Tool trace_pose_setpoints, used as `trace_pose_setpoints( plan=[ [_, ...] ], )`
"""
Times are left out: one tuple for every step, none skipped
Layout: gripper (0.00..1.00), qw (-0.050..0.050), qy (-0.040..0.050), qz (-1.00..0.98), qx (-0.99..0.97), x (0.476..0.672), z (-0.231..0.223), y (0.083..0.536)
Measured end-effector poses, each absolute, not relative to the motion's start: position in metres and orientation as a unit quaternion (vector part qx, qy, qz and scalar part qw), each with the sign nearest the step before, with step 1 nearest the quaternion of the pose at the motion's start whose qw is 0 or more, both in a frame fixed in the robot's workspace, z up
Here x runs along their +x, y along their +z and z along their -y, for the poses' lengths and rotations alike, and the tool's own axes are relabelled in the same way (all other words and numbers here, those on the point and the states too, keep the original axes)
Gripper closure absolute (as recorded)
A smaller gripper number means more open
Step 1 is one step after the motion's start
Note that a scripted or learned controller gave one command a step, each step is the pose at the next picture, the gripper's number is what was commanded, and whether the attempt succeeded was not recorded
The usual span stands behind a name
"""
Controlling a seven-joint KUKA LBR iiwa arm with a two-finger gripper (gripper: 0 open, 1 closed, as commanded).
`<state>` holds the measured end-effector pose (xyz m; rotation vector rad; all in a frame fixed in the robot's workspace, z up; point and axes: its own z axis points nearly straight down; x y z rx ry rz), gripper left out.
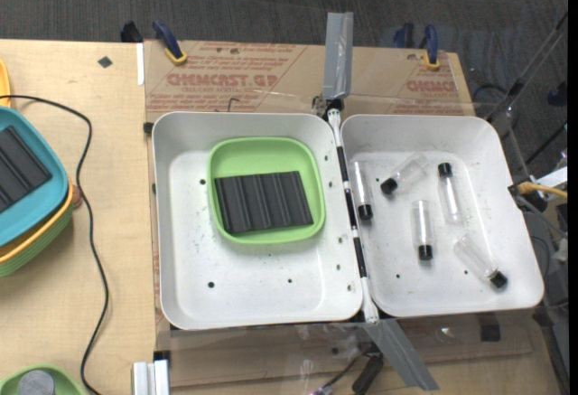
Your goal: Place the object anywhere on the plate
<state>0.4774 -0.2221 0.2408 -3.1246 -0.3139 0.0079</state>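
Vials [422, 229], 5, clear with black caps, scattered across right bin [506, 158], right of frame. Green plate [221, 167] with dark ribbed insert [266, 202] in left bin [181, 276], centre. Claw state: cannot tell.

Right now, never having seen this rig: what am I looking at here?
This is one fixed camera looking down at a slant on a wooden bench. Two shallow white bins sit side by side: the left bin and the right bin. A program-driven arm reaches in from the right to move things between them.

In the left bin lies a green plate with a dark ribbed pad on it. That plate is the target. In the right bin lie five clear tubes with black caps, scattered and lying flat, one along the left wall. None is on the plate yet. At the bench's left edge is a teal tray on a stack.
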Motion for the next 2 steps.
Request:
trace_pose_setpoints(
  plan=[
    [0.00, 0.001, 0.0025, 0.100, -0.995, 0.4773, 0.2220, 0.2375],
    [0.00, 0.001, 0.0025, 0.100, -0.995, 0.4772, 0.2219, 0.2347]
  ],
)
